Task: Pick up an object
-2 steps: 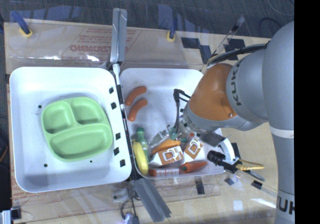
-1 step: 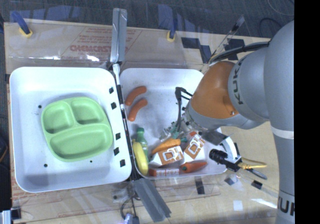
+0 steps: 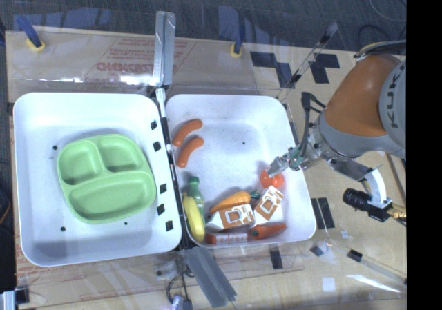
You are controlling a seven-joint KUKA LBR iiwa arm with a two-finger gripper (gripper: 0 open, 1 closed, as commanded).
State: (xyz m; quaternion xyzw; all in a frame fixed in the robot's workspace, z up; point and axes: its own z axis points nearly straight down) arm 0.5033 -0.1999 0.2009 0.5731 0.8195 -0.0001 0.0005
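Observation:
My gripper (image 3: 280, 165) hangs low over the right side of the right bin (image 3: 235, 112), reaching in from the right. Its tip is right above a small red-orange round thing (image 3: 270, 179), touching or nearly touching it. Just below lie two white-and-orange cartons (image 3: 238, 217) (image 3: 270, 204), an orange carrot-like piece (image 3: 231, 200) and a red-orange stick (image 3: 266, 231). A yellow banana (image 3: 193, 219) and a small green bottle (image 3: 195, 190) rest by the bin's left wall. Two orange sausages (image 3: 187, 129) (image 3: 190, 150) sit farther up.
The left bin (image 3: 34, 122) holds a green divided plate (image 3: 106, 177). A grey divider bar (image 3: 164, 46) rises between the bins at the back. The arm's orange band (image 3: 362, 94) and a black fitting (image 3: 366, 204) stand right of the right bin.

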